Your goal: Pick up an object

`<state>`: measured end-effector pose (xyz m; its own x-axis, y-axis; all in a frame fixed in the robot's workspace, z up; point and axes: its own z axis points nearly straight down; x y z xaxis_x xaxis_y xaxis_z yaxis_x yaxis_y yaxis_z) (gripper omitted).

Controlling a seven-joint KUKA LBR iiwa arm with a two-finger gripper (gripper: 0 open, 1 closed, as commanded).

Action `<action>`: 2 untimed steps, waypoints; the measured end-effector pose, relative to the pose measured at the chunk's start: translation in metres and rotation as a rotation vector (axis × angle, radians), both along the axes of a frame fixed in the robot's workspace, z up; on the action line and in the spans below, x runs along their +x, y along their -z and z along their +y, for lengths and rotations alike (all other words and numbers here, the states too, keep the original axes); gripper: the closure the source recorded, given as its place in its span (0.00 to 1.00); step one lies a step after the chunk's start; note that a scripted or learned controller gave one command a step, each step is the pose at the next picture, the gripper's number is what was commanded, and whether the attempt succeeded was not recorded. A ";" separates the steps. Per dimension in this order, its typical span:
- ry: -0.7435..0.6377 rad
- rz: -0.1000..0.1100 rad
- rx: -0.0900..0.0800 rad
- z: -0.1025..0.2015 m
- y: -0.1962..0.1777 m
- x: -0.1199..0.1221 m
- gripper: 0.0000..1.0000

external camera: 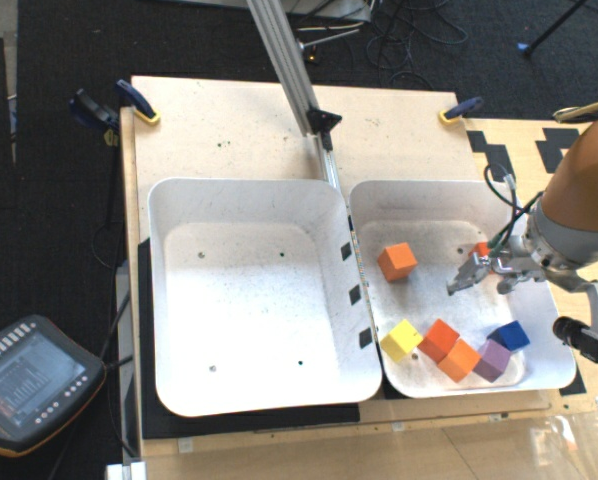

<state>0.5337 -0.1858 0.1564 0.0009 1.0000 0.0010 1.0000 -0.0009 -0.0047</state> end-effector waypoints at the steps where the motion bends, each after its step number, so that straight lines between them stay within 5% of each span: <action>1: 0.000 0.001 0.001 0.006 0.051 -0.010 0.00; 2: -0.001 -0.006 -0.001 0.006 0.038 -0.007 1.00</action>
